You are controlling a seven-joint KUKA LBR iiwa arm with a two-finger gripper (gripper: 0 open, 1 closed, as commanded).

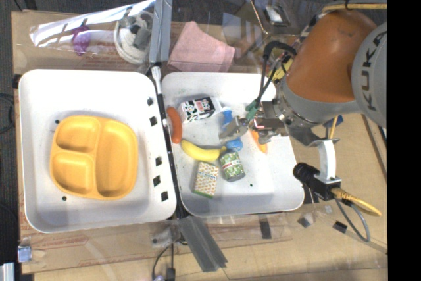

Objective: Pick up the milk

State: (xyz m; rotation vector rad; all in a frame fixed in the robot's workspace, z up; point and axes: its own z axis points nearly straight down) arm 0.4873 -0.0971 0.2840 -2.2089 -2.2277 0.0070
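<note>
Nearest the camera in the right bin (283, 197) lie a small patterned box (206, 179) and, just beside it, a green can (231, 166) with a dotted label whose writing is too small to read. Just behind them a banana (200, 151) lies across the bin floor, curving from left to right. An orange-red sausage-like piece (173, 125) lies along the bin's left wall.

The claw (245, 127) hangs low over the middle of this bin, reaching in from the right under the grey arm (332, 66) with its orange band; whether its fingers are apart or together cannot be told. A blue object (231, 122) sits just at its tip and a small orange piece (262, 143) lies just below it.

The milk (198, 108) lies on its side farther back, left of the claw and apart from it. It is a black-and-white carton, its long axis running roughly left to right and tilted slightly upward at the right end. The print on it is not readable.

In the left bin (33, 141) rests a yellow divided plate (95, 156). Beyond the bins, on the counter (26, 29), lie a pink cloth (200, 49) and a clear plastic bag (99, 33).
</note>
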